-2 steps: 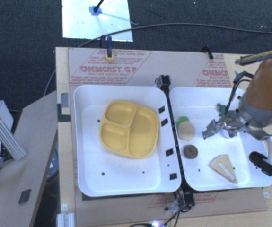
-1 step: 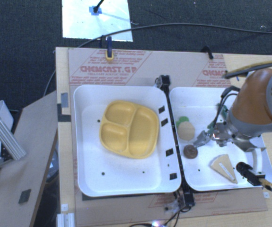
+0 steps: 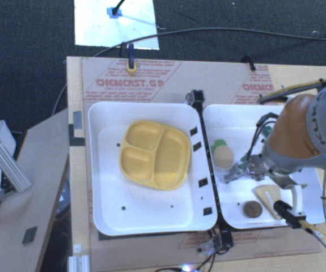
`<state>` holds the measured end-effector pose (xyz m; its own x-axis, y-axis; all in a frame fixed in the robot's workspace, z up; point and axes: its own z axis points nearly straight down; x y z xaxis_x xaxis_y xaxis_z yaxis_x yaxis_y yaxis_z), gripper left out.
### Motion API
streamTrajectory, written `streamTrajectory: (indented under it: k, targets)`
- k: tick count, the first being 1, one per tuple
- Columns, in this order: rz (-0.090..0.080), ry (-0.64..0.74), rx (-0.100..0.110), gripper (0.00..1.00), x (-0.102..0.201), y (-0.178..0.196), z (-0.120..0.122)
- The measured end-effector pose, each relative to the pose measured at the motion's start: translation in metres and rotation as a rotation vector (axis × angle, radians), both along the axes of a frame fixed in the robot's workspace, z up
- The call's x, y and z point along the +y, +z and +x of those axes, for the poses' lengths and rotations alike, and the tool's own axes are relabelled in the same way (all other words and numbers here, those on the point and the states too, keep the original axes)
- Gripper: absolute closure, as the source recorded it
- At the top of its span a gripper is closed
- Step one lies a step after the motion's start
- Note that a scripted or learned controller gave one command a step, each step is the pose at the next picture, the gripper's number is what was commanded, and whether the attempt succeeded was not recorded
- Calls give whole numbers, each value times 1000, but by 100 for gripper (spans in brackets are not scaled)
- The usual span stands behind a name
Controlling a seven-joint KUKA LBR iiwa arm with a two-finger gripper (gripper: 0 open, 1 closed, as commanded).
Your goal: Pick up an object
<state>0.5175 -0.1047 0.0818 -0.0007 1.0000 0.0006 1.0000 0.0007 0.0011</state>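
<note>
- Camera view, gripper [image 3: 233, 174]: low inside the right bin [image 3: 248, 110], its metal tip pointing toward the wall shared by the two bins. Whether it is spread or closed cannot be told from this angle, and nothing can be seen held in it.
- Nearest item: a beige ball [image 3: 223, 157] just beside the tip, on its far side. Contact cannot be confirmed. A green object [image 3: 219, 145] touches the ball from behind, partly hidden by it.
- Judgement: the ball is the likely target, as it is the item closest to the tip. The tip looks offset to the ball's near side rather than straddling it, so a closure here may miss or push the ball into the wall.
- Other candidates in the same bin: a brown disc [image 3: 253, 209] near the front rim and a tan wedge [image 3: 263, 195] just beside it, partly under the wrist. Both lie flat, which probably makes them harder to grip.
- Arm [image 3: 299, 135]: reaches in from the right and leans over the bin, covering much of its right half. Anything beneath it cannot be assessed.
- Left bin [image 3: 109, 208]: holds a yellow divided plate [image 3: 154, 154], flat and central, well apart from the gripper.
- Task status: nothing lifted yet.
</note>
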Motion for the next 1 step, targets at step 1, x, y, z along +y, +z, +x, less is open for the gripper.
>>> streamTrajectory:
  k: [1]
  targets:
    - [1,1,2,100,0,9,1]
